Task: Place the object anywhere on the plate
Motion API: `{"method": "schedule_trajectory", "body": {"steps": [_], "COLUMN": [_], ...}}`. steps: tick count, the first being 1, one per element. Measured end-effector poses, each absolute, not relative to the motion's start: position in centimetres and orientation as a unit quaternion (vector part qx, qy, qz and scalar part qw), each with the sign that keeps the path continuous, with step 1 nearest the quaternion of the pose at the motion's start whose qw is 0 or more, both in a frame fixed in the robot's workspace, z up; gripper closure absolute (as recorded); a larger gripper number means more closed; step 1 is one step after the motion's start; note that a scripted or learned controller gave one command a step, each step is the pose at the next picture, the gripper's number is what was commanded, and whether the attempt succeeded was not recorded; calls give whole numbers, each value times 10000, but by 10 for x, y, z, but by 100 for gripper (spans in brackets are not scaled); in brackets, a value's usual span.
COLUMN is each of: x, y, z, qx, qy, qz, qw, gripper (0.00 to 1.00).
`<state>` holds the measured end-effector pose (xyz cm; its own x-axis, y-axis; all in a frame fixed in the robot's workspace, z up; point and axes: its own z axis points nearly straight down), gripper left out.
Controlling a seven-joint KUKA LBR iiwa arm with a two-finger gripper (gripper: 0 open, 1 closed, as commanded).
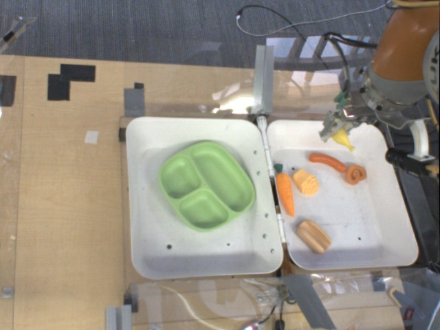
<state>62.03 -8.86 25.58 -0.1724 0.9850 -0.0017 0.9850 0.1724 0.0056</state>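
Observation:
A green divided plate lies in the left white bin. My gripper hangs over the back of the right bin, shut on a small yellow object that pokes out below the fingers. Below it in the right bin lie an orange sausage-like piece, an orange ring, a yellow-orange corn piece, a carrot by the bin's left wall, and a tan bread roll.
A metal post stands at the back between the two bins. Cables run behind the bench toward the arm on the right. The divider separates the bins.

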Motion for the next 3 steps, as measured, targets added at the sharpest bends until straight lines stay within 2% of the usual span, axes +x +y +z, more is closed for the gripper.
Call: {"method": "schedule_trajectory", "body": {"steps": [1, 2, 3], "x": [605, 591, 591], "y": [-26, 66, 66], "z": [186, 185, 185], "qx": [5479, 5694, 5699], "qy": [8366, 8220, 8217], "qz": [16, 16, 16], "qw": [20, 11, 12], "gripper": [100, 100, 0]}}
